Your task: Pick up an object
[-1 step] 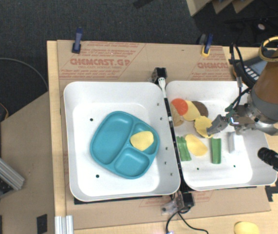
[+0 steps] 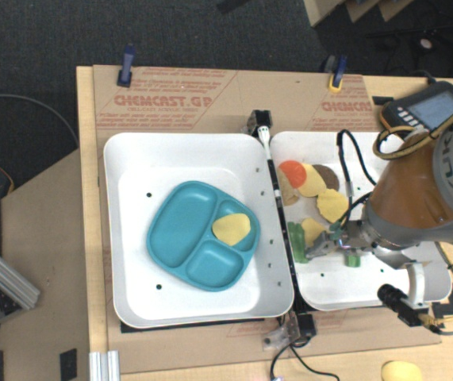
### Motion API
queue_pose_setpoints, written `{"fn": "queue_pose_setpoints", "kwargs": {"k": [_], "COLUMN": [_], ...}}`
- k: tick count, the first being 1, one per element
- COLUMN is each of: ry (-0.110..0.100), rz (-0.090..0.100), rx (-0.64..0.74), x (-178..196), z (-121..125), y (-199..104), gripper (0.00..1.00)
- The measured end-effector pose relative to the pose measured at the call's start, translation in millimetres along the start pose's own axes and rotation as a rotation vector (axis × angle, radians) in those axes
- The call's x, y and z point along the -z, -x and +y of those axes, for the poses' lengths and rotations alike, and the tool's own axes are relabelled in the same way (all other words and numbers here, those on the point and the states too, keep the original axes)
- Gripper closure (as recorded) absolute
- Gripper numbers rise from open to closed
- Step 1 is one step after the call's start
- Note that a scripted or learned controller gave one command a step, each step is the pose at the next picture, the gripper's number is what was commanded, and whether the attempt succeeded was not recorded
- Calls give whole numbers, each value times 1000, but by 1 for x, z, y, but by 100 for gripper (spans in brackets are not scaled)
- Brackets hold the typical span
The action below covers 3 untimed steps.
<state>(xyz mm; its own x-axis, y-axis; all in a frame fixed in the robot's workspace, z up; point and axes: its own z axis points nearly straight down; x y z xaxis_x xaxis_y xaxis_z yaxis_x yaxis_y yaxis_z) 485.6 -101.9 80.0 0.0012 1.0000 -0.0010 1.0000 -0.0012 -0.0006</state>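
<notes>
The gripper point(image 2: 327, 244) hangs low in the right bin point(image 2: 329, 296), among small toy foods; whether it is open or holding anything, I cannot tell; a green piece point(image 2: 297, 241) lies just beside it; likely light, stiff, smooth plastic; best pinched across its narrow middle.

A blue clamp point(image 2: 125, 67) and a yellow-blue clamp point(image 2: 336, 73) grip the far edge of the printed cardboard sheet point(image 2: 170, 98) covering the tabletop point(image 2: 51, 236), above dark carpet point(image 2: 44, 30).
</notes>
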Motion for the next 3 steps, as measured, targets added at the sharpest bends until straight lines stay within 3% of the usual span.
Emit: {"fn": "queue_pose_setpoints", "kwargs": {"k": [1,2,3], "ry": [21,23,8], "rz": [-2,0,-1], "rx": [5,5,3], "x": [271,465,466], "z": [-5,-6,-6], "y": [-13,-49,-48], "gripper": [0,0,100]}}
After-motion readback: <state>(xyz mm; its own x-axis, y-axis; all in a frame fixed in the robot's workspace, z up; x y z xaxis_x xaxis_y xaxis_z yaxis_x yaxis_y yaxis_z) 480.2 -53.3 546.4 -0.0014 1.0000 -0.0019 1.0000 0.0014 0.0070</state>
